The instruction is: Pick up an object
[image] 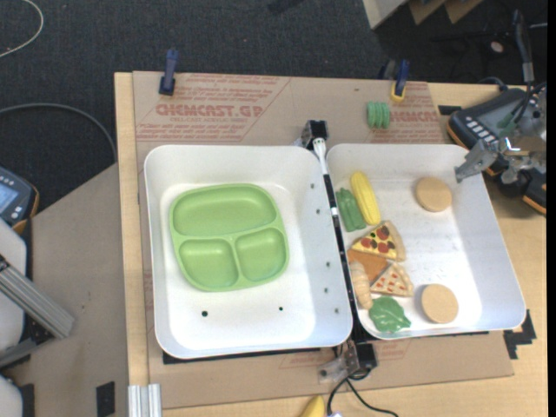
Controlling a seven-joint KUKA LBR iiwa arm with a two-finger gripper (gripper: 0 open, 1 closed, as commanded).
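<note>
We see the gripper (473, 159) at the right bin's (486, 233) far edge near a cookie (433, 195); finger state unclear.

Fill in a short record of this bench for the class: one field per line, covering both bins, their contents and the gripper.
left bin: holds a green divided plate
right bin: toy food
along its left side: corn cob, two pizza slices, green leafy piece
round tan pieces: one near the far edge, one near the front
gripper: over the right bin's far right corner, holding nothing visible
</note>
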